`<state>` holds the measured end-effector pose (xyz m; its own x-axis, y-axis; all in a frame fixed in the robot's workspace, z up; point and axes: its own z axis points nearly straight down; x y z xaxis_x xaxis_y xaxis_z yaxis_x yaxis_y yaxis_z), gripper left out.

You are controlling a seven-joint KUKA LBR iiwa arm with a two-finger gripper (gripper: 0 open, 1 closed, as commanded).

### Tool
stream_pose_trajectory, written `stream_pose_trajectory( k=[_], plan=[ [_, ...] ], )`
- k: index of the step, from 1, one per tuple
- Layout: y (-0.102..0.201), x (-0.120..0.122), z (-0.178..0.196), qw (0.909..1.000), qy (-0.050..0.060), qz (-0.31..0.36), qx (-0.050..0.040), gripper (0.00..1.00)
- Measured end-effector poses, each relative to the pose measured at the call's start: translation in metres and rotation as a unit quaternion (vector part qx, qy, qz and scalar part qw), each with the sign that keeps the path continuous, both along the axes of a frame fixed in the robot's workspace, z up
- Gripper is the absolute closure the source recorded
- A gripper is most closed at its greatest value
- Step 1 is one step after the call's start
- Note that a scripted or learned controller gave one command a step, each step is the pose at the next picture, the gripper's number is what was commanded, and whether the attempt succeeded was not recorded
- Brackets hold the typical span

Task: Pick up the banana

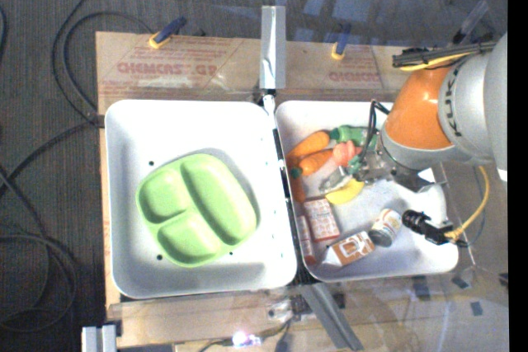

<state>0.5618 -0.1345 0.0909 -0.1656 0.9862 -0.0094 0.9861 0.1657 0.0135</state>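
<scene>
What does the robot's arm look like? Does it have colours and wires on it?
The arm is fat, round and shiny grey, with a bright orange band above its wrist and dark letters beside it. The gripper is small, dark metal. A yellow cable loops down to a black plug.

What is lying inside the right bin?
The right bin holds a banana under the gripper, two carrots, a small box and a can. The arm covers the far corner.

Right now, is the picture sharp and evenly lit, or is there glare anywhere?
Camera view: soft overall; the left bin looks bright and washed out, the green tray shiny; the banana sits blurred beside the end effector.
</scene>
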Motion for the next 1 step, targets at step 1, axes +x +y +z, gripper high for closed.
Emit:
stream_pose_trajectory(
  k=[1],
  plan=[
    [0.0001,0.0011,0.0096,1.0000,-0.001,0.000,0.0004,1.00]
  ],
)
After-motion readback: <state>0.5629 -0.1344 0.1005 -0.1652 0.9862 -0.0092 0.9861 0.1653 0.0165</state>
